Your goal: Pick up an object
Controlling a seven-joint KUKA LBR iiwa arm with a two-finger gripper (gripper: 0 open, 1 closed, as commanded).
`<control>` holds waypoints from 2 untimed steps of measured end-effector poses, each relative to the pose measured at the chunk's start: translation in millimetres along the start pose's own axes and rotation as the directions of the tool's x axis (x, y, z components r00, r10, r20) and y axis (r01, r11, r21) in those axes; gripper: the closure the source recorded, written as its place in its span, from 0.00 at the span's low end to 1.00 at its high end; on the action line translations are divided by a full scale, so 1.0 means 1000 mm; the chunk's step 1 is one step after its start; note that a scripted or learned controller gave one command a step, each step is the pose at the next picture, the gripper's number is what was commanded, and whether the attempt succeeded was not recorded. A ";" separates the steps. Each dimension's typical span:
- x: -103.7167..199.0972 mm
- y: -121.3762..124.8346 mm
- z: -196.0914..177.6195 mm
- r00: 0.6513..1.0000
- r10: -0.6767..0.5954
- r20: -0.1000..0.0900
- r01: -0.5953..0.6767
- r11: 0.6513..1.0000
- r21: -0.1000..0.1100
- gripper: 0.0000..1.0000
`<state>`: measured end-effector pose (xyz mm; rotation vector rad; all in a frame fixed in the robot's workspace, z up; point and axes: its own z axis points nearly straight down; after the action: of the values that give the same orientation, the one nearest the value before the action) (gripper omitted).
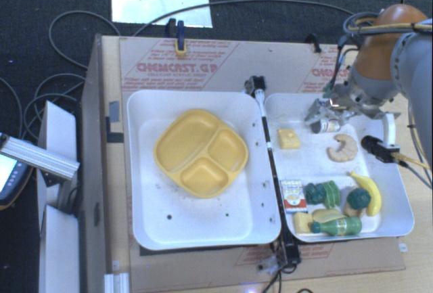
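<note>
The metal two-finger gripper (325,114) is hanging low over the far part of the right shallow white plastic bin (399,214); whether it is spread or pinching, cannot tell. A small pale cylindrical bottle (329,126) is lying just beneath it. Nearer are lying a yellow cheese-like block (289,140), a tan crescent croissant (344,147), a glossy yellow banana (367,189) and a green bottle (338,224). The left white bin (145,217) is holding a yellow three-compartment plate (201,151). Both bins are sitting on printed cardboard (203,65).
</note>
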<state>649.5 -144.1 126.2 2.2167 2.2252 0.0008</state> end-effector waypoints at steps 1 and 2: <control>-0.005 0.016 0.016 1.000 -0.001 0.006 0.001 1.000 -0.018 0.00; -0.005 0.019 0.003 1.000 -0.004 0.009 0.004 1.000 -0.027 1.00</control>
<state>668.4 -149.2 123.2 2.1941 2.2120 0.0212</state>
